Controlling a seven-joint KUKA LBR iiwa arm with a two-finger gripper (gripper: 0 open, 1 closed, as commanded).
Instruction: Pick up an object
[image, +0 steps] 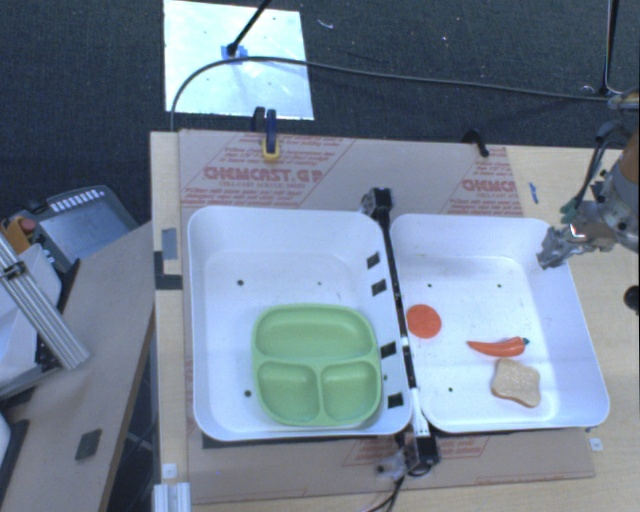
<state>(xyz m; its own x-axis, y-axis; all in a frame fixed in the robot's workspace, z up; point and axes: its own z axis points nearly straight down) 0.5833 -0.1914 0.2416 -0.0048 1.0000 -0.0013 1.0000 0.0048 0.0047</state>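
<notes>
Right bin (560, 300): round orange disc (424, 321), curved chili (497, 346)

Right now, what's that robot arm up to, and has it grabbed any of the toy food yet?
Gripper at right bin's far right rim, nothing seen in it. Red pepper, bread slice, orange disc lying loose in that bin. Nothing blocking them.

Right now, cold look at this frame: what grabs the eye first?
The green divided tray stands out most, sitting in the near part of the left bin. Next come the small items in the right bin: an orange disc close to the divider, a red-orange chili pepper and, just in front of it, a slice of bread. The gripper sits at that bin's far right rim.
</notes>
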